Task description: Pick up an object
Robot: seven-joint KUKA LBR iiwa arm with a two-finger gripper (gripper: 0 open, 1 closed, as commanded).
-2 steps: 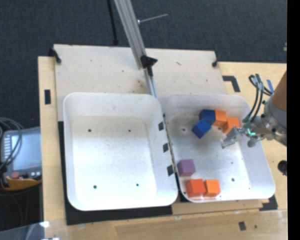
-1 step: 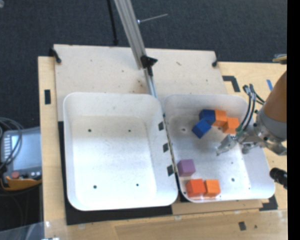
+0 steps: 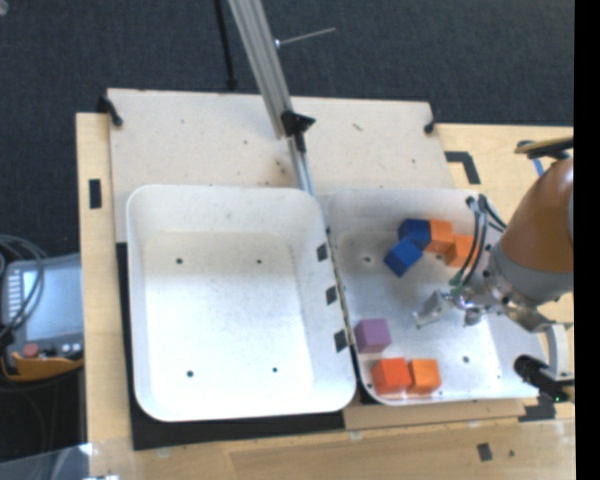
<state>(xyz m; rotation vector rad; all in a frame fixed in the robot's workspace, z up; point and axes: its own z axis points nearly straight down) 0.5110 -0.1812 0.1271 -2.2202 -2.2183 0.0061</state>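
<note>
The right bin (image 3: 380, 218) holds several blocks. Two blue blocks (image 3: 408, 245) lie near its back, with orange blocks (image 3: 446, 239) beside them on the right. A purple block (image 3: 371, 334) sits near the bin's left wall, and two orange blocks (image 3: 405, 375) rest at the front edge. My gripper (image 3: 442, 306) hangs low over the right bin's floor, between the blue blocks and the front orange pair, touching none of them. Nothing shows between its fingers.
The left bin (image 3: 230, 303) sits beside the right one, split from it by a raised rim. A metal pole (image 3: 265, 63) slants up from the back of the bench. The arm's orange band (image 3: 545, 223) covers the right bin's right side.
</note>
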